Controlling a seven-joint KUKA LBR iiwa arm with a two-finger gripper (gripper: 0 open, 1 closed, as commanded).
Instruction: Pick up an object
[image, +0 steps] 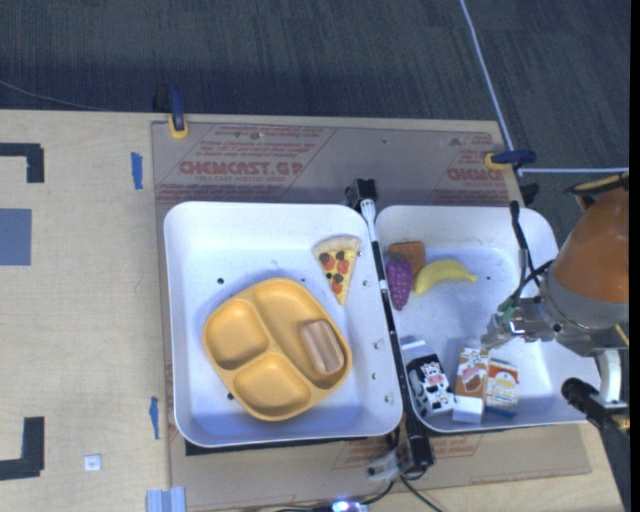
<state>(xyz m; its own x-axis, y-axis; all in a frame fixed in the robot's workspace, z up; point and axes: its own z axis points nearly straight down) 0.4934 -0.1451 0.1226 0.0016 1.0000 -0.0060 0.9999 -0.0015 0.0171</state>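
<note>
My gripper (507, 327) hangs over the right bin (540, 235), near its right side, with the orange-banded arm behind it. Just below it lie two small orange cartons (487, 381) side by side. A black-and-white cow-pattern carton (430, 385) lies at the bin's front left. A yellow banana (443, 274), purple grapes (399, 282) and a brown block (407, 252) sit at the bin's far left. Nothing shows in the gripper.
The left bin (200, 240) holds a yellow divided plate (245, 335) with a sausage (321, 346) in its right compartment, and a pizza slice (338, 261) at the far right corner. A black divider (380, 300) runs between the bins. A cable (520, 235) hangs by the arm.
</note>
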